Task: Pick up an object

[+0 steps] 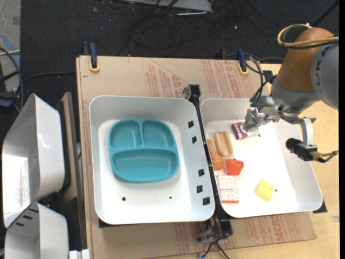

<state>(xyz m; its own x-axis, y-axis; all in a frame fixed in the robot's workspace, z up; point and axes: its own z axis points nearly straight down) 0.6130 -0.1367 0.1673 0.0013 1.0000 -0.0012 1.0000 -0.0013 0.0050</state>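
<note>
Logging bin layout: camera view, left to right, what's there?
Teal divided plate → orange sausage-shaped toy → red-and-white box → red toy pepper → gripper → yellow block.

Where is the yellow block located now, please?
The yellow block lies in the right bin, near its front edge, to the right of the red-and-white packet and below the red pepper.

Glossy plastic bins [102,161] (teal tray [143,150] matt)

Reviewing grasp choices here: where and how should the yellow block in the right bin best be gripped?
Probably from straight above, fingers closing across the yellow block's flat opposite sides. It sits small and apart on the right bin floor, with free space all round for the gripper.
</note>
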